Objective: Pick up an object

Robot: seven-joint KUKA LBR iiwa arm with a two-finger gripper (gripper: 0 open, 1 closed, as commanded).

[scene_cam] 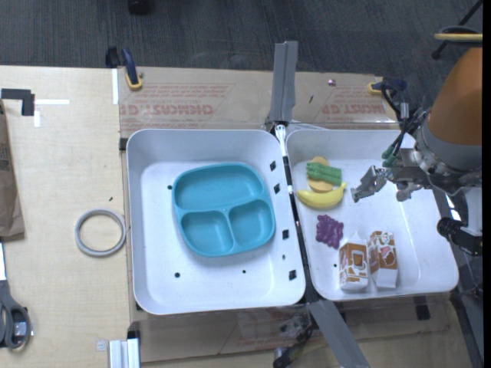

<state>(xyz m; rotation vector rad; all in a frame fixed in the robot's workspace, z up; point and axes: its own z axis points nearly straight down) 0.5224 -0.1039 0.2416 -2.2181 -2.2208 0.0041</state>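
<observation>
The right bin (430, 274) holds a yellow banana (321, 198), a green vegetable piece (324, 173) with an orange-yellow item (318, 161) behind it, a purple grape bunch (330, 230) and two small printed cartons (354, 265) (383, 259). My gripper (367, 184) hangs over the middle of this bin, just right of the banana and above the cartons. It reaches in from the right on the grey arm with its orange band (464, 106). Nothing is visibly held in it.
In the left bin (146, 267) lies a blue divided plate (224, 208). A grey ring (100, 231) rests on the bench to the left, with scissors (11, 324) at the lower left edge. A metal post (285, 83) stands between the bins at the back.
</observation>
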